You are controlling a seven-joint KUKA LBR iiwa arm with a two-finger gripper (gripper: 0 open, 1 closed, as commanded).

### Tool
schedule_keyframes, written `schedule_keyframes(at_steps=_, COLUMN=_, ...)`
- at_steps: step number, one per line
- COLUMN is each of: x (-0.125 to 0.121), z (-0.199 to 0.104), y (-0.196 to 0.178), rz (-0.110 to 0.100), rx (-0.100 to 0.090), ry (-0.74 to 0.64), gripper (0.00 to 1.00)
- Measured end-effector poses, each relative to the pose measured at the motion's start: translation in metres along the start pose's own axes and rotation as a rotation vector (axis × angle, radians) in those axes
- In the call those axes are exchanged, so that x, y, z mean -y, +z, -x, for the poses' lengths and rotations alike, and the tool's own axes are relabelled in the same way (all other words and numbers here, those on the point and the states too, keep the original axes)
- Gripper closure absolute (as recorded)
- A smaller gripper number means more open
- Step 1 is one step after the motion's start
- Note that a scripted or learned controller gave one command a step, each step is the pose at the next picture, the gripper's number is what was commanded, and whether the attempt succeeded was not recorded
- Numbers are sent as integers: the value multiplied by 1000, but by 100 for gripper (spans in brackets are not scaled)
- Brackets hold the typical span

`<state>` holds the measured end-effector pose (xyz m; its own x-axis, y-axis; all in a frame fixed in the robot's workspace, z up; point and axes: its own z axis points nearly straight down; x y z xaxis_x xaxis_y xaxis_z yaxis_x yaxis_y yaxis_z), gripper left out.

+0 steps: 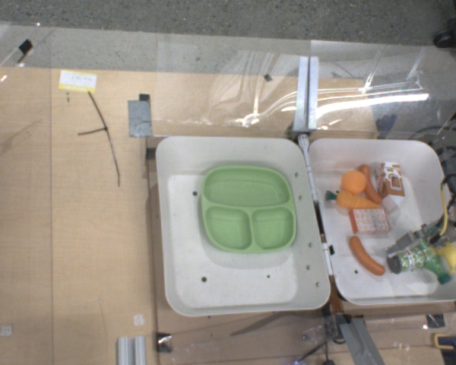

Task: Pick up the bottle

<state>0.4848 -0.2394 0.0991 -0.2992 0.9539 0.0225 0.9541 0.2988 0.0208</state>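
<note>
1 green 3-compartment plastic tray (pixel 248 207): centre of the left white bin (pixel 175 280). 1 small bottle, green-labelled, dark cap (pixel 415 258): lying on its side well right of the tray, in the right white bin (pixel 327 158), near its front edge, just right of 1 red sausage (pixel 365 255). Metal gripper (pixel 414 239): touching the bottle's upper side; grip state cannot be told. Task status, by my reckoning: bottle not lifted; grasp and lift outstanding.

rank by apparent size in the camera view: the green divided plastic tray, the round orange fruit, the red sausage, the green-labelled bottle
1. Green divided plastic tray, by far the largest.
2. Green-labelled bottle, lying on its side.
3. Red sausage, thinner than the bottle and a little shorter.
4. Round orange fruit, smallest, though close to the sausage in area.
</note>
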Motion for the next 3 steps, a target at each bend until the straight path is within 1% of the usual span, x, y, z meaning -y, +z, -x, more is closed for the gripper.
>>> schedule_keyframes(at_steps=1, x=2, z=0, y=0, rz=0, rx=3, ry=-42, gripper=0)
schedule_keyframes(at_steps=2, x=-1, z=3, y=2, rz=-7, rx=-1, ry=-89, gripper=0)
schedule_keyframes(at_steps=3, x=-6, z=5, y=4, rz=-10, rx=-2, ry=-76, gripper=0)
